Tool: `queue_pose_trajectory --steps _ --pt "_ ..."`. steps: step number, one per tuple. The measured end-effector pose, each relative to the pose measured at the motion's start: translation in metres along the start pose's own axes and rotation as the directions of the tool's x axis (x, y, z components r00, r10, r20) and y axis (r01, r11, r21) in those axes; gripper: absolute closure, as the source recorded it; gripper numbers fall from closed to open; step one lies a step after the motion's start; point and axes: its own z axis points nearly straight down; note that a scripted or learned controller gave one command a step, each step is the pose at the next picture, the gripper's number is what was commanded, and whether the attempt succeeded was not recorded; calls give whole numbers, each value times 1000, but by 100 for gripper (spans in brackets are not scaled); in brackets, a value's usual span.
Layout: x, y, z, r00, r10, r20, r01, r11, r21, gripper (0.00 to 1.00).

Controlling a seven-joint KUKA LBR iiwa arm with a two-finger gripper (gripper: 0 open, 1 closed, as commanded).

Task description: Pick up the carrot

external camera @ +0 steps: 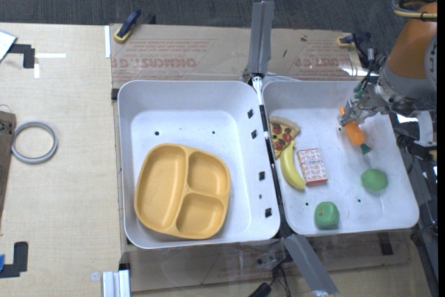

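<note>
The carrot (pixel 355 133) is seen in the right bin (pixel 407 215), near its upper right part, directly at the gripper (pixel 350 119), whose tips are placed over the carrot's upper end. Whether the carrot is clamped cannot be told. Below it, a lime (pixel 374 180) and a green apple (pixel 327 215) are found; to the left lie a small box (pixel 312 165), a banana (pixel 290 169) and a pizza slice (pixel 281 133). A yellow divided plate (pixel 183 191) is held in the left bin (pixel 125 149).
</note>
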Motion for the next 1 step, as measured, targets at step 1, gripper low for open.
queue_pose_trajectory --steps 1 --pt "56 25 -128 994 -107 2 107 994 1 100"
